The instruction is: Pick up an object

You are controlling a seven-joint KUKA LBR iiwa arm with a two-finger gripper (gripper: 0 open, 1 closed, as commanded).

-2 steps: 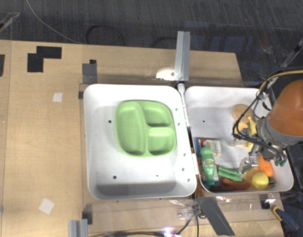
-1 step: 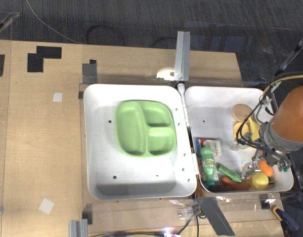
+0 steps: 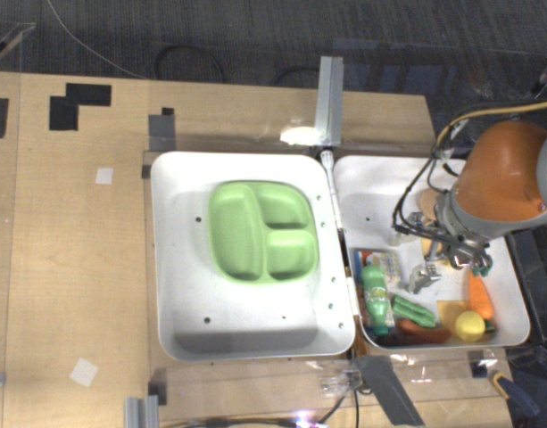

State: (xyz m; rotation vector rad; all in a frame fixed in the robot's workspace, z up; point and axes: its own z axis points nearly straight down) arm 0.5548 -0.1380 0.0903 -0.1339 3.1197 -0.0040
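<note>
We saw the hand [image 3: 425, 277] hovering in the right bin [image 3: 380, 185], its opening unclear to us; the carrot [image 3: 479, 294] lay just right of it, long axis running up-down in frame.

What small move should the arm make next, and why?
Probably lower the pincer straight down. It hangs in the right bin, above bare floor, with the green bottle, carrot and yellow lemon close around it. I see nothing between its fingers, so a short shift toward the carrot may help first.
</note>
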